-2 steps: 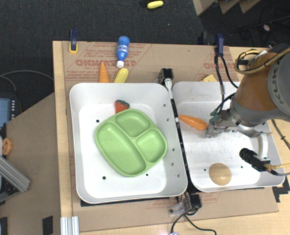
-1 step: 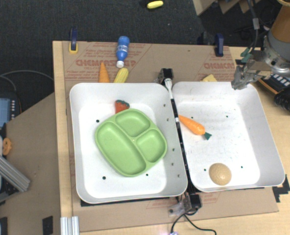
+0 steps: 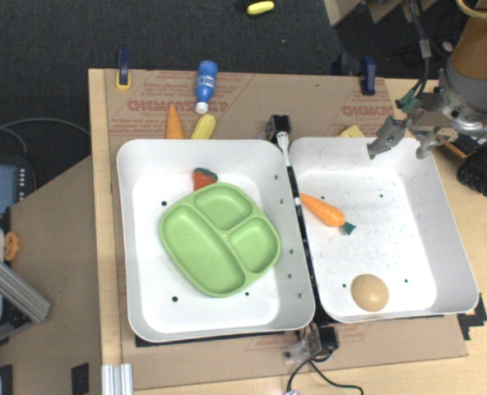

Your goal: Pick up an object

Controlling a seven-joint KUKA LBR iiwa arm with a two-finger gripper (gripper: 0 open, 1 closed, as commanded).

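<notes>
Hanging over the far right corner of the right bin point(image 3: 441, 220), the arm point(image 3: 474, 64) holds its gripper point(image 3: 404, 138) high with jaws spread and nothing between them, so the pick looks not yet begun. Left bin point(image 3: 136, 245) holds a green tray point(image 3: 219, 237) with what may be a small red-orange toy point(image 3: 204, 178) just behind it. Right bin offers a carrot point(image 3: 322, 211) near its left wall and a tan ball point(image 3: 368, 292) near the front, both well apart from the gripper.
</notes>
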